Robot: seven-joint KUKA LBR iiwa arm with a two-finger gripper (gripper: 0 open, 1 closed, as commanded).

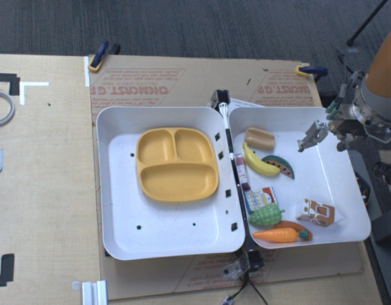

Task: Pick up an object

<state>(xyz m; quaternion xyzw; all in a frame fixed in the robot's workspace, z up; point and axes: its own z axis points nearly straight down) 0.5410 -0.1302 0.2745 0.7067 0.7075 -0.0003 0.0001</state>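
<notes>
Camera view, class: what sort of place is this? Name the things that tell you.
Most likely a robotics lab test bench. A robot arm reaches over two white bins set on clamped cardboard; one bin holds a yellow divided plate, the other toy food such as a banana and carrot.

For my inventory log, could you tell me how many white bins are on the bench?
2. The left bin holds a yellow divided plate. The right bin holds the toy food, with the gripper above its far right part. Nothing suggests a hidden third.
</notes>
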